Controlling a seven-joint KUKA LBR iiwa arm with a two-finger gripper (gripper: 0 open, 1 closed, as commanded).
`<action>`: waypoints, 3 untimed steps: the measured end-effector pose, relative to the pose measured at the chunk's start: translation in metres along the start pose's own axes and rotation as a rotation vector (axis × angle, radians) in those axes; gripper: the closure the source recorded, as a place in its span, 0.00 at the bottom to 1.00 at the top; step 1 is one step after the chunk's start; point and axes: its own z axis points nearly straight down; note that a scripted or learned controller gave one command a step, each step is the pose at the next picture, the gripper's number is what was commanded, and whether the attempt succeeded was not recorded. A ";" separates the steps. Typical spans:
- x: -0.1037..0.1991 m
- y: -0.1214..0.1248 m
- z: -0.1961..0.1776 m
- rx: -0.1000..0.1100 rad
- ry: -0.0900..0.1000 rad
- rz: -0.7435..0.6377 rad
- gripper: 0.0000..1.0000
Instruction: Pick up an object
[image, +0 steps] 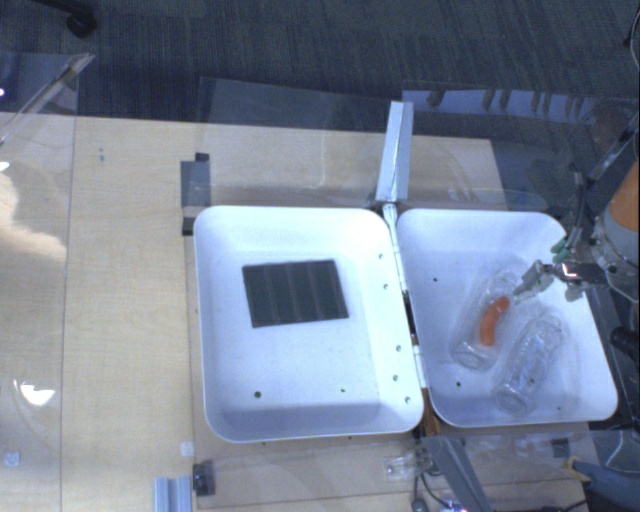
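In the right bin (450, 395), a clear plastic bottle (528, 362) lies nearest; beside it a clear pouch holding something orange (488, 322); the gripper (533, 280) hovers just beyond the pouch, whether touching is unclear; finger state I cannot tell; a dark mat (295, 292) lies in the left bin (300, 400).

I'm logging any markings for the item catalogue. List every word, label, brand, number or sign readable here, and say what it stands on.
None can be read.
Dark ribbed panel in the left bin: plain, no print.
Clear plastic item with an orange part in the right bin: no label legible.
Second clear plastic item beside it: any marking is too blurred to tell.
End effector: no lettering legible.
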 end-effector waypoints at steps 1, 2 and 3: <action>0.015 0.011 0.079 -0.011 -0.002 0.012 0.00; 0.016 -0.021 0.091 -0.049 -0.013 -0.056 0.00; 0.013 -0.023 0.094 -0.044 -0.012 -0.028 0.00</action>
